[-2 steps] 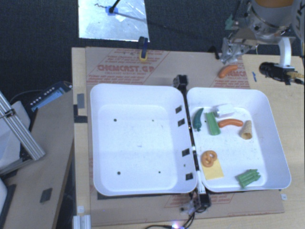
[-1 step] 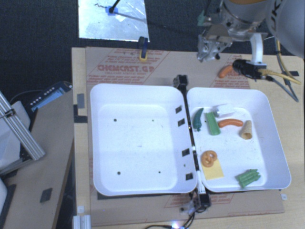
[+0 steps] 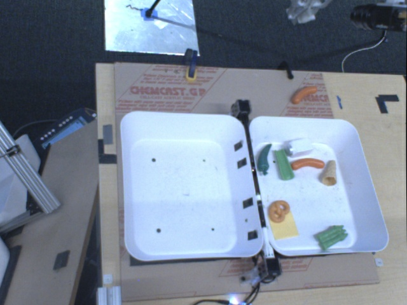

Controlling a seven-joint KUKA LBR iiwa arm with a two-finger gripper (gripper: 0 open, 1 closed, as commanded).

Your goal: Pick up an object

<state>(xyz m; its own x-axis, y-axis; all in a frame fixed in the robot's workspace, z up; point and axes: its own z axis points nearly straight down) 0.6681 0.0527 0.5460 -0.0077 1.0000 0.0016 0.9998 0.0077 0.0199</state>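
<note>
The right bin [image 3: 365, 189] holds several toy foods: a dark green pepper [image 3: 263, 158], a green cucumber [image 3: 283, 164], an orange sausage [image 3: 308, 164], a white piece [image 3: 300, 148], a tan cone [image 3: 328, 173], a pretzel [image 3: 278, 210] on a yellow slice [image 3: 284, 226], and a green bean bunch [image 3: 331, 236]. My gripper [image 3: 301, 10] hangs high at the top of the view, far above and behind the bins, blurred, with nothing visible in it.
The left bin [image 3: 184, 189] lies beside the right one, joined by a black hinge strip [image 3: 251, 183]. An orange sausage [image 3: 304, 94] lies on the bench behind the right bin. A shiny plate [image 3: 151, 18] sits on the floor at the back left.
</note>
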